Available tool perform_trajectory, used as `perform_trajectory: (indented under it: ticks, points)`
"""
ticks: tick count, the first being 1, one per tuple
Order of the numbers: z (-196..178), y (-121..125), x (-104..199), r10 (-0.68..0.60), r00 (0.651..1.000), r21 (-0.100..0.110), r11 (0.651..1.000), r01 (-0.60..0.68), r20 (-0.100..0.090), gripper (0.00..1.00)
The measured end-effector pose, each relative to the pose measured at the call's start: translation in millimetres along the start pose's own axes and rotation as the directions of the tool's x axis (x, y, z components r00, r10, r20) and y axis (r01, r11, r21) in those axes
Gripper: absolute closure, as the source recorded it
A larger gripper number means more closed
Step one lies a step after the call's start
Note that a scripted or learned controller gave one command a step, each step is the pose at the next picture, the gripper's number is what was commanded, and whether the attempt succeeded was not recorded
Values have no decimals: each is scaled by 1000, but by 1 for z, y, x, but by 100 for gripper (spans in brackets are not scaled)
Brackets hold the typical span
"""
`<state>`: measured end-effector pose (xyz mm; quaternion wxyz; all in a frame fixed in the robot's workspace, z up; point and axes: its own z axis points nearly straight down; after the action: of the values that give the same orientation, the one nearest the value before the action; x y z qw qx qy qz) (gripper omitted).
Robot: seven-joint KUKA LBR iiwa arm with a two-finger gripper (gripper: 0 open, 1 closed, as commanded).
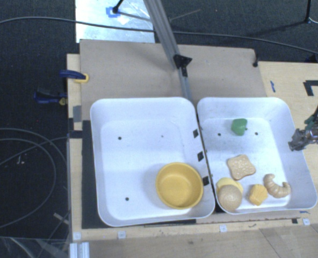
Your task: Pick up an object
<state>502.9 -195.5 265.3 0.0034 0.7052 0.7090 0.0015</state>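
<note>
Overhead, two shallow white bins are seen side by side on a bench. A yellow bowl [179, 185] is set upright in the left bin [116, 144], near its front right corner. In the right bin [277, 114], a small green object [239, 126] lies towards the back, well apart from the rest. Near the front, a slice of toast [240, 166], a round beige and yellow item [229, 193], a yellow block [257, 194] and a croissant [276, 186] are clustered. The gripper [298, 142] is seen at the right bin's right rim, with nothing held.
</note>
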Motion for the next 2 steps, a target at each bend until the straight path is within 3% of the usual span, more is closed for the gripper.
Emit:
perform_trajectory:
  ticks: [2]
  points:
    - [4,54,97,-5,1000,3,1000,5,-3,100]
